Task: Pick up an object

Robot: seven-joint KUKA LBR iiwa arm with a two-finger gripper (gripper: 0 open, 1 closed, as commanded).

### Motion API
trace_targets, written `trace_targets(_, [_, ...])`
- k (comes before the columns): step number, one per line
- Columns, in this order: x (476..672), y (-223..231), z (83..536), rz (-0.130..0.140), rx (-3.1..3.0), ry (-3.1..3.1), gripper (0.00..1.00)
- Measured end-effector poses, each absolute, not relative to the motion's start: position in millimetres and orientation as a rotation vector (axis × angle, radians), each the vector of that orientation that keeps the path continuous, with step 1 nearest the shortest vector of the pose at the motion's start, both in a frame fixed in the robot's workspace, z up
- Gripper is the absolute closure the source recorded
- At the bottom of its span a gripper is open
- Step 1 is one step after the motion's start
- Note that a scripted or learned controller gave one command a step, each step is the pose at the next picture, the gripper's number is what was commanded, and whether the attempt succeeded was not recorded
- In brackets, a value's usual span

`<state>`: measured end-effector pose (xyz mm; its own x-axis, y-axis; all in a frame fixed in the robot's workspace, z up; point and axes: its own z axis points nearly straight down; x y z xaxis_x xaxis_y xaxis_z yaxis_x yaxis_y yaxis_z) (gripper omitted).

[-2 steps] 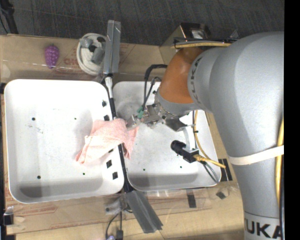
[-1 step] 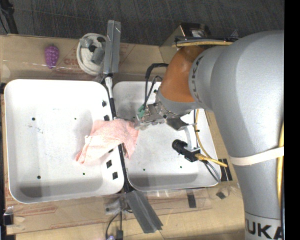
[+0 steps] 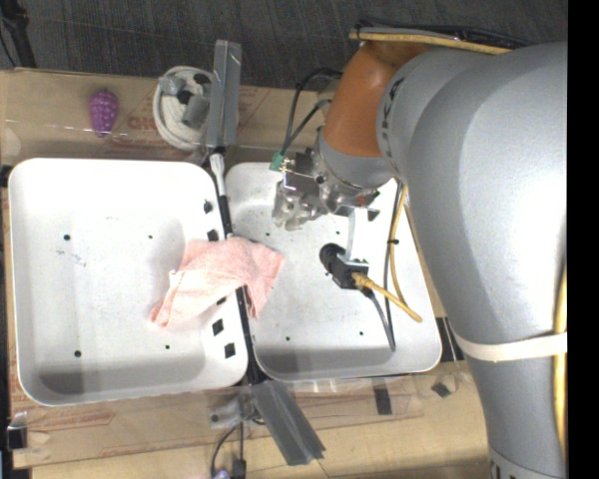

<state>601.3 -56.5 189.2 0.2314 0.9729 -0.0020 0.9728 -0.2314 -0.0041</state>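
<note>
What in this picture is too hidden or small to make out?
- End effector, camera view: its fingers are lost in glare and wrist hardware.
- Right bin: the arm covers its right side.
- Pink cloth: folds hide whatever lies under it.
- Purple thing on the bench: too small to identify.

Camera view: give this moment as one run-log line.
arm: over right white bin | hand: near bin's upper-left corner | pink crumpled cloth: draped across divider between bins, ungrasped
</note>
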Motion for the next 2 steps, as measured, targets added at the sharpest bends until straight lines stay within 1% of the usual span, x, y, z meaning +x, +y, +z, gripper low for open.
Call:
trace_targets(1, [601.2, -56, 189, 0.006, -2.463, -1.946, 0.0])
trace_targets(2, [594.0, -92, 89, 0.006, -2.419, -2.0, 0.0])
